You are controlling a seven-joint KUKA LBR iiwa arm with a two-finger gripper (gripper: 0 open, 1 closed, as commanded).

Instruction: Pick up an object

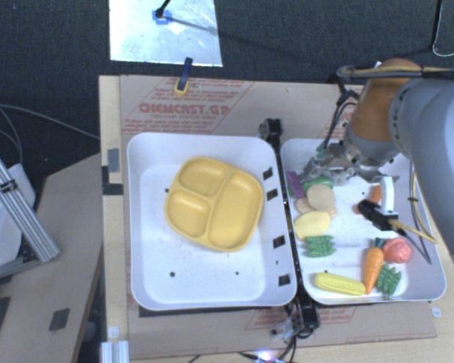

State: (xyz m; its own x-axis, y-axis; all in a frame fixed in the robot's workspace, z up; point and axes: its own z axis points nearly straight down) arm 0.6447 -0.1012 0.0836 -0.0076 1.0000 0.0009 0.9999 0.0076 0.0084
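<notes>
Fingers [323,169] low over green toy [318,180] and potato [321,197].

Your bench [113,203] is a pale wooden top, and a brown printed cardboard sheet [204,106] covers most of it, leaving a bare strip along the left edge. You'll find two shallow white bins on that sheet, touching side by side: the left bin [147,278] toward the middle, the right bin [431,282] against the right edge. A small yellow-and-blue clip [184,78] sits at the far edge.
</notes>
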